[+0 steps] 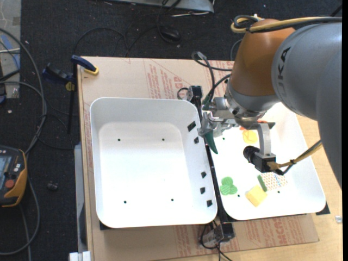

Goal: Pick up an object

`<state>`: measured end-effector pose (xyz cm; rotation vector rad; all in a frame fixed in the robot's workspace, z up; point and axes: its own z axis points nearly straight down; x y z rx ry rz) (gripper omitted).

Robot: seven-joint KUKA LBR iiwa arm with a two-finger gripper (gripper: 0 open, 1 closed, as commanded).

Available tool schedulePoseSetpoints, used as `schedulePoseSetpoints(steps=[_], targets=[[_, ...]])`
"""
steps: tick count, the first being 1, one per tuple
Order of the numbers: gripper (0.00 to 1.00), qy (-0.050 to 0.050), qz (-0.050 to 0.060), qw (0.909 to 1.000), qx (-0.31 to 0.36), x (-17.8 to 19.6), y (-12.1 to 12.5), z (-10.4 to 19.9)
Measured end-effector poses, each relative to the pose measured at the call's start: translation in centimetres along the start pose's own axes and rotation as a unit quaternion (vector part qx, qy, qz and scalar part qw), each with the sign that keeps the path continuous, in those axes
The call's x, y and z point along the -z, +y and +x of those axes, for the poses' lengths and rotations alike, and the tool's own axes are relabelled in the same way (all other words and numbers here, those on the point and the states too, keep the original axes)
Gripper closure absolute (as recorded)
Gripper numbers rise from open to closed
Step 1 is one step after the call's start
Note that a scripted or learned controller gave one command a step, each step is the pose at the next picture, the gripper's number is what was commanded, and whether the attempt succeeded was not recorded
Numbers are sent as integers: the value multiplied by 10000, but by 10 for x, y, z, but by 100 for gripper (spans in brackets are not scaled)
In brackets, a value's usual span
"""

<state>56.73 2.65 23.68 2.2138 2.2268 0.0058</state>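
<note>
Here the arm (283, 69) hangs over the right bin (304, 200), its gripper (211, 130) low by that bin's left wall, just beside the rim shared with the left bin (147, 162). A slim green thing (212, 144) pokes down from under the gripper, but whether it is held cannot be told, and the wrist hides whether the gripper is released or clenched.

So the step in hand looks like the reach or the grasp itself, with nothing yet shown lifted clear of the bin. The next move calls for closing on one piece and rising straight up, keeping off the bin wall, which stands very close.

Counted, the right bin shows one green leafy piece (227, 186) near its front left, one yellow block (256, 196) just right of it, one patterned packet (272, 181) behind the block, one yellow scrap (250, 137) under the arm, and the slim green thing. There are two bins on the tabletop (141, 72), and one yellow-handled tool (84, 64) lies at the tabletop's far left corner.
</note>
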Motion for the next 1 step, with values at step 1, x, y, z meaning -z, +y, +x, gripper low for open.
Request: schedulePoseSetpoints(steps=[1], targets=[[100,-3,16,10000,-6,10,85,61]])
